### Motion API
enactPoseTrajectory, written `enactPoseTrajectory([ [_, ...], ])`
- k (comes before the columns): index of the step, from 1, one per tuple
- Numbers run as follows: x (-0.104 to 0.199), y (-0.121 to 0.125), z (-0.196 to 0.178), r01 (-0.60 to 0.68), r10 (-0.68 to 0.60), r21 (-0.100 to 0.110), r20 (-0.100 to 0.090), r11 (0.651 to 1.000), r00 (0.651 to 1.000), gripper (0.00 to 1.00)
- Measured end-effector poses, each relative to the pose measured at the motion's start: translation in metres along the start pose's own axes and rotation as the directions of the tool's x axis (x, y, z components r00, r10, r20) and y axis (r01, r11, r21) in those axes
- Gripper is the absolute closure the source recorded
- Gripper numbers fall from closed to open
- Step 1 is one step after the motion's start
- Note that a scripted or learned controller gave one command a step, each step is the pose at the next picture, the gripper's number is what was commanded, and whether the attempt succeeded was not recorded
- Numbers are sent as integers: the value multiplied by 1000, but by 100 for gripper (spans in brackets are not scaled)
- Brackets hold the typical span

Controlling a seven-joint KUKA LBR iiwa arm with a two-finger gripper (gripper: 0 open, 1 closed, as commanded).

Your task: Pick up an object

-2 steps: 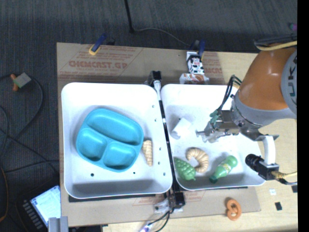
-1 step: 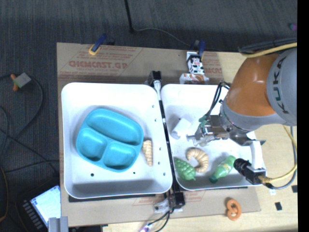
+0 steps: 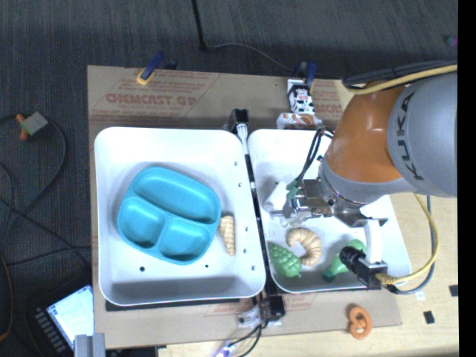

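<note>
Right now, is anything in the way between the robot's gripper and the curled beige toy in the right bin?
Nothing visible. The gripper hangs just above the curled beige toy; the bumpy green toy lies beside it, lower left.

The arm (image 3: 394,140) runs off the right edge and covers much of the right bin (image 3: 262,155), its wrist hiding the gripper (image 3: 301,203) so the grip can't be judged, while a screen (image 3: 63,314) is cut off at bottom left.
</note>
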State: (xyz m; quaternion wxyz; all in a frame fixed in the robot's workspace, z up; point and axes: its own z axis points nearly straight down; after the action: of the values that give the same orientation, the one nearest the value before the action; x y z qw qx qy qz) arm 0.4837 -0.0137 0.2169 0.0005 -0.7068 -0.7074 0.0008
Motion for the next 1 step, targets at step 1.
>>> enactPoseTrajectory([
  [1,0,1,-10,0,0,0,0,1000,1000,100],
])
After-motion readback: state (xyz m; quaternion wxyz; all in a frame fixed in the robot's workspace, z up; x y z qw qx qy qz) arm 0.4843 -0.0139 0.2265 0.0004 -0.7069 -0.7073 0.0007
